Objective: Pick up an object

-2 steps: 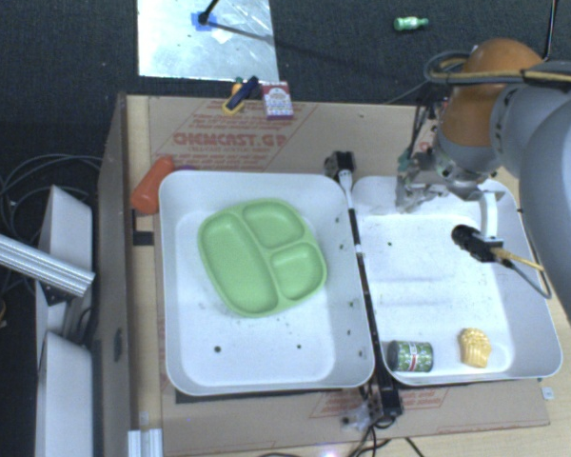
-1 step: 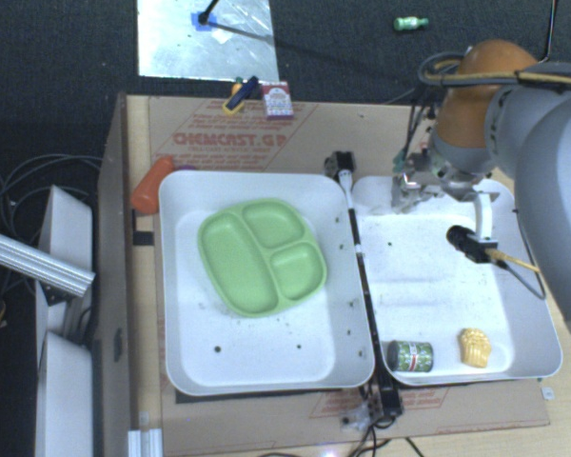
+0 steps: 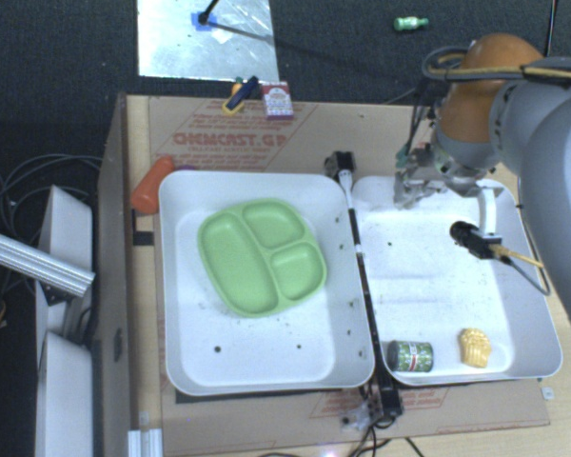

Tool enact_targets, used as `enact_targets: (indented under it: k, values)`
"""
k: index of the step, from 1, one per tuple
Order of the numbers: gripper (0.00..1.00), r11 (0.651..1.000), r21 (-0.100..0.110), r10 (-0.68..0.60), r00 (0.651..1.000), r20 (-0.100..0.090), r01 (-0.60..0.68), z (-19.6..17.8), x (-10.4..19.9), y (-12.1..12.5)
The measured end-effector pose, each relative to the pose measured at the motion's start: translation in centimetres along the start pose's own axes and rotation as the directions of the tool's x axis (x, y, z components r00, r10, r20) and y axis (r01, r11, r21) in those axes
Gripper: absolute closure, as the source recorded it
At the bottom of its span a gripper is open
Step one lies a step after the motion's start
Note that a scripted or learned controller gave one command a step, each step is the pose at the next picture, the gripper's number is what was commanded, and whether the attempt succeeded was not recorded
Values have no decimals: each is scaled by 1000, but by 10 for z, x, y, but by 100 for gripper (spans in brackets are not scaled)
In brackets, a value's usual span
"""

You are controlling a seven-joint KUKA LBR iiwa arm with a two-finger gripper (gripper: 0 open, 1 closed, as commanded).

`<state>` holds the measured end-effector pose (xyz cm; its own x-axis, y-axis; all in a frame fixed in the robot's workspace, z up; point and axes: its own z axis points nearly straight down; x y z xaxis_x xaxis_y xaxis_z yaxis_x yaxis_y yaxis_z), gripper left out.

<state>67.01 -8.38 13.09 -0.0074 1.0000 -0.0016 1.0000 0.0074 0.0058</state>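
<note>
The gripper (image 3: 415, 190) hangs over the far left corner of the right bin (image 3: 438, 284), close to its back wall, with nothing visibly between its fingers. A small green can (image 3: 410, 355) lies on its side at the near left of that bin. A yellow corn-shaped toy (image 3: 474, 347) rests to the right of the can, near the front wall. Both lie well in front of the gripper. A green divided plate (image 3: 261, 255) fills the middle of the left bin (image 3: 200, 350).
An orange object (image 3: 151, 185) sits on the cardboard just outside the left bin's far left corner. A small red box (image 3: 279, 100) and a yellow-black item (image 3: 240, 94) lie at the bench's back edge. The arm's grey body crowds the right side.
</note>
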Motion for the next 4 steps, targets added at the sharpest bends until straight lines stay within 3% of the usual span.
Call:
enact_targets:
  k: [1,2,3,4]
  values:
    - [0,1000,0,0,1000,0,0,0,0,0]
    - [0,1000,5,2,1000,-1,-2,47,0,-2]
    - [0,1000,3,6,1000,-1,-6,36,-28,-3]
    - [0,1000,3,3,1000,-2,-3,46,-5,-1]
